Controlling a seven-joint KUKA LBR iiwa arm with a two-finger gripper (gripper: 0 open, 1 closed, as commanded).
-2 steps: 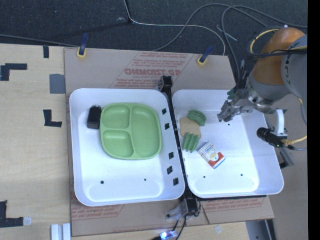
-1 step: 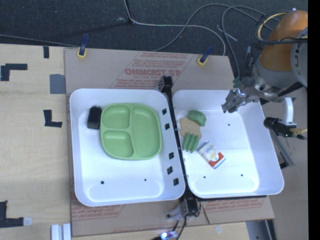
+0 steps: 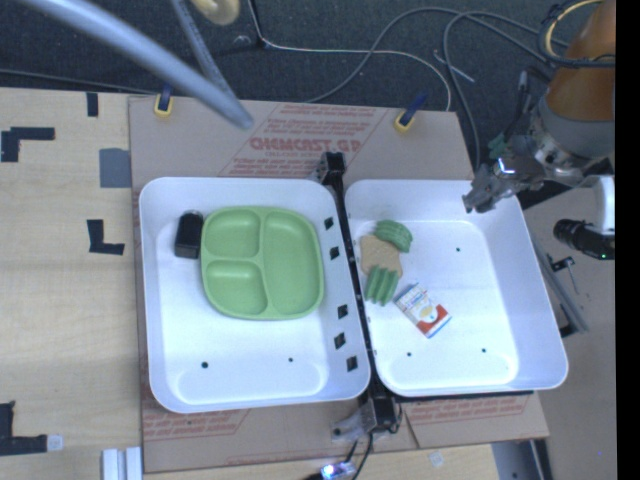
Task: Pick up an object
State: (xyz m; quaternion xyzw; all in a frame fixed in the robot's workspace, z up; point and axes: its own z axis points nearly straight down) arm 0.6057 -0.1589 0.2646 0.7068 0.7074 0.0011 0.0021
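Even overhead light is washing both white bins (image 3: 160, 298) bright, shadows staying faint. Left of the gripper (image 3: 480, 196), a grey bar (image 3: 120, 48) is smearing out of focus; overall frame looking soft.

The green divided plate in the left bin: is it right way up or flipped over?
Right way up. The green divided plate shows three recessed compartments facing the camera, lying flat in the left bin.

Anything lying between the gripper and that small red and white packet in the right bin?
No. In the camera view, the gripper is at the right bin's upper right rim, and bare white floor runs from there to the red and white packet.
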